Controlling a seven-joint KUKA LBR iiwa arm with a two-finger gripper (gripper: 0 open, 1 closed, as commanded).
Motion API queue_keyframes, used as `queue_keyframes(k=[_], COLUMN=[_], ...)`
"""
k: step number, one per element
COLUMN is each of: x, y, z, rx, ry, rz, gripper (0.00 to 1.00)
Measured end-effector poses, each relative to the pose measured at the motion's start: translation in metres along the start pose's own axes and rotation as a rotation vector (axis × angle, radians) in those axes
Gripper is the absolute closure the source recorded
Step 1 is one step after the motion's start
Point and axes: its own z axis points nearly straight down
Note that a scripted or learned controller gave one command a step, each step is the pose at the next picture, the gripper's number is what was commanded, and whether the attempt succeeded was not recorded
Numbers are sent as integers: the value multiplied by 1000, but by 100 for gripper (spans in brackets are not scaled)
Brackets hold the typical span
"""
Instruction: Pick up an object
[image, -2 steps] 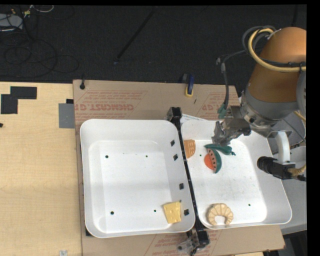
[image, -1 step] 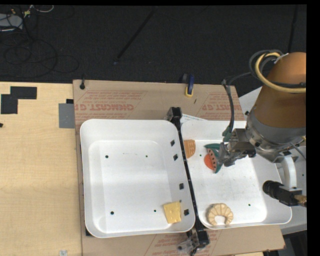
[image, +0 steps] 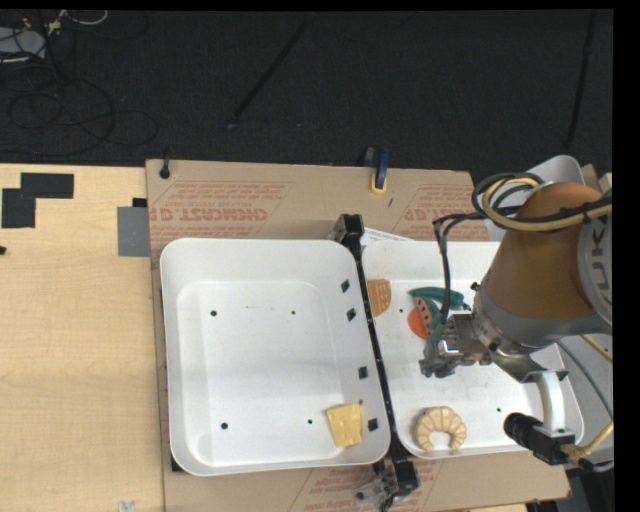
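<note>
My gripper (image: 438, 362) hangs low over the middle of the right bin (image: 480, 420), under the grey arm with its orange band. Just up and left of it lies a red piece with a dark green edge (image: 419, 320), partly covered by a teal item (image: 438, 297). An orange ridged piece (image: 378, 295) sits against the divider at the bin's left side. A tan croissant (image: 441, 428) lies near the bin's front edge, below the gripper. A yellow block (image: 346, 424) rests in the front right corner of the left bin (image: 200, 300).
Black clips (image: 352, 228) hold the two bins together along the centre divider. The bins stand on a cardboard sheet (image: 250, 200) on a wooden bench. A blue and yellow clamp (image: 378, 170) sits at the cardboard's far edge.
</note>
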Motion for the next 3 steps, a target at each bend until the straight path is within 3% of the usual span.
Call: queue_keyframes(k=[1, 2, 3], x=[-5, 8, 26], y=[27, 0, 1], z=[-87, -39, 25], rx=[-20, -4, -1], ry=[-1, 1, 1], rz=[-3, -2, -3], gripper=[100, 100, 100])
